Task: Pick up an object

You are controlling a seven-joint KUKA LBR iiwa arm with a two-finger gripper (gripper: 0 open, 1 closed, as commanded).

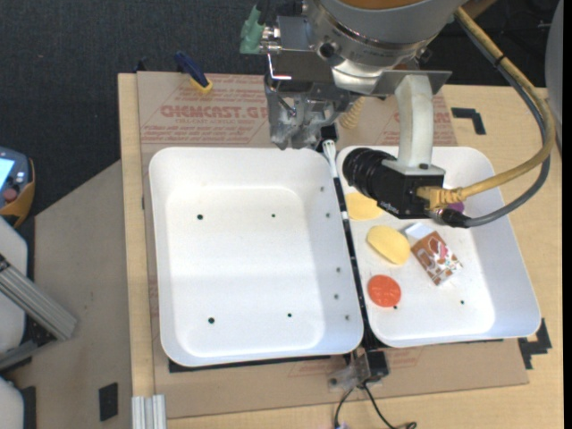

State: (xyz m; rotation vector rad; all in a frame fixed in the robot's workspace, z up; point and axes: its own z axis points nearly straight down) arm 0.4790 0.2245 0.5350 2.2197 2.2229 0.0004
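The right bin (500, 302) holds a pale yellow lump (388, 244), a flatter yellow piece (361, 206), a red disc (384, 290) and a brown and red packet (436, 257). My gripper (302, 128) hangs over the far rim where the two bins meet, up and to the left of these objects and apart from all of them. A black cylindrical fitting (380, 179) on the arm covers the far part of the right bin and overlaps the flat yellow piece.
The left bin (241, 257) lies beside the right one, on a cardboard sheet (214, 105). A yellow hose (509, 172) runs from the black fitting off to the right. A blue and yellow clip (194, 71) lies at the sheet's far edge.
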